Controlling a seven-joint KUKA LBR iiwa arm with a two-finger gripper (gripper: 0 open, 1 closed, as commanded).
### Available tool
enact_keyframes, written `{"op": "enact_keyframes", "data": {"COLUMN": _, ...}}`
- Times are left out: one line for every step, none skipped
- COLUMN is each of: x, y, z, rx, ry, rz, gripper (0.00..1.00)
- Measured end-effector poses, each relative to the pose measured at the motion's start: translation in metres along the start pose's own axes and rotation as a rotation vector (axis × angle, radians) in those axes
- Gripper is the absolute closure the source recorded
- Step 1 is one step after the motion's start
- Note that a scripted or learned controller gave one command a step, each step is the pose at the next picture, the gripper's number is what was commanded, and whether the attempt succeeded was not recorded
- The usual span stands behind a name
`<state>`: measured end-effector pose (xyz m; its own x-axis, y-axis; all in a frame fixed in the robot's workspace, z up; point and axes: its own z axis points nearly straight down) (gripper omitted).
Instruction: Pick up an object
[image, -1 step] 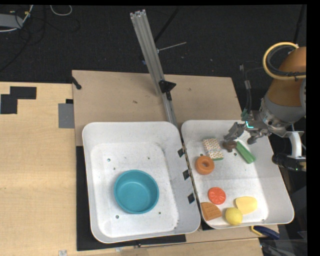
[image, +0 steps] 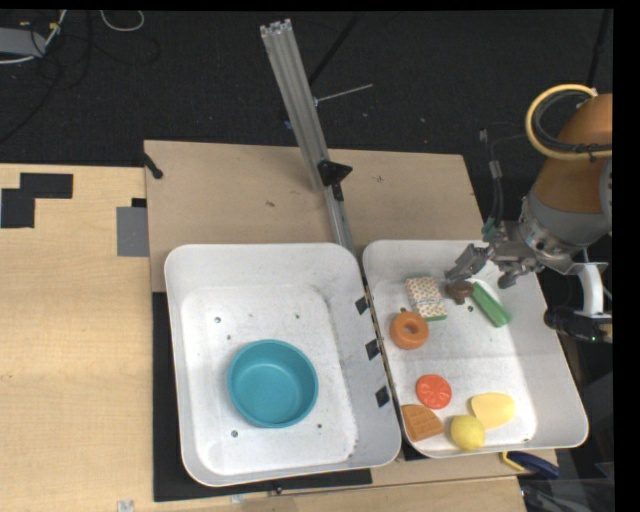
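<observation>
Pincer (image: 487, 272) spread open, holding nothing, above the far end of the right bin (image: 560, 380). Green cylinder (image: 490, 303) lies just below it; patterned block (image: 426, 296) and orange ring (image: 409, 329) sit to the left. Red disc (image: 433, 390), wedge (image: 422, 423) and yellow pieces (image: 480, 418) crowd the near end. Left bin (image: 200, 300) holds a teal bowl (image: 273, 382).

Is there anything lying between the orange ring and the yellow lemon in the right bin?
Yes. In the camera view, a flat red-orange round disc lies on the bin floor between the orange ring-shaped toy and the round yellow lemon, apart from both.
</observation>
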<state>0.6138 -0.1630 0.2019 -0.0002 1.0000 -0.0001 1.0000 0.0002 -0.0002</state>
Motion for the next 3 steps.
{"op": "enact_keyframes", "data": {"x": -0.009, "y": 0.003, "z": 0.053, "rx": 0.005, "ry": 0.001, "rz": 0.0, "gripper": 0.0}}
{"op": "enact_keyframes", "data": {"x": -0.008, "y": 0.004, "z": 0.104, "rx": 0.0, "ry": 0.001, "rz": -0.001, "gripper": 0.0}}
{"op": "enact_keyframes", "data": {"x": -0.008, "y": 0.005, "z": 0.091, "rx": -0.005, "ry": -0.001, "rz": -0.001, "gripper": 1.0}}
